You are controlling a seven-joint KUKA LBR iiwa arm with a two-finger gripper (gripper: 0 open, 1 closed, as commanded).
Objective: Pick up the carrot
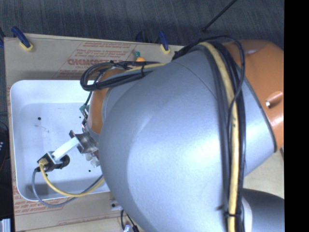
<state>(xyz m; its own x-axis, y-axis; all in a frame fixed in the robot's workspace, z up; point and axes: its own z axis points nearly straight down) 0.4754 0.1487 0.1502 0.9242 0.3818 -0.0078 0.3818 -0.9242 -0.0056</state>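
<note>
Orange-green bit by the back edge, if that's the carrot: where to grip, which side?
Cannot settle it: the bit is too small to show shape or pose, and the arm sits close beside it. Probably from above, across its width.

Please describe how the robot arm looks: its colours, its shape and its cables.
The arm is a rounded grey body with an orange band on the right. Black and yellow cables run along its top. A yellow cable loops across the white bin toward a small black-and-white fitting.
</note>
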